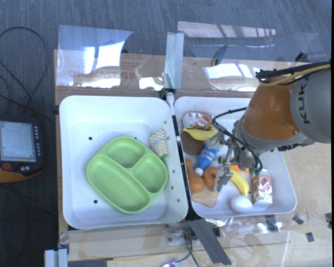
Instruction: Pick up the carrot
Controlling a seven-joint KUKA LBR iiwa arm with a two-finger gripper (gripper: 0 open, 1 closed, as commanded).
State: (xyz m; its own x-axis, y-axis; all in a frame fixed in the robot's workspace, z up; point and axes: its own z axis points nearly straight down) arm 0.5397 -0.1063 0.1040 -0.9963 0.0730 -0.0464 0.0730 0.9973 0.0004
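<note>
The gripper (225, 174) hung low over the right bin (284, 202), beside the carrot (196, 183). I could not tell its state.

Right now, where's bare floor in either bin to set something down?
Left bin: bare floor along its far and left sides, around the green plate. Right bin: crowded; the tool sits among the carrot, banana, blue bottle and egg.
</note>
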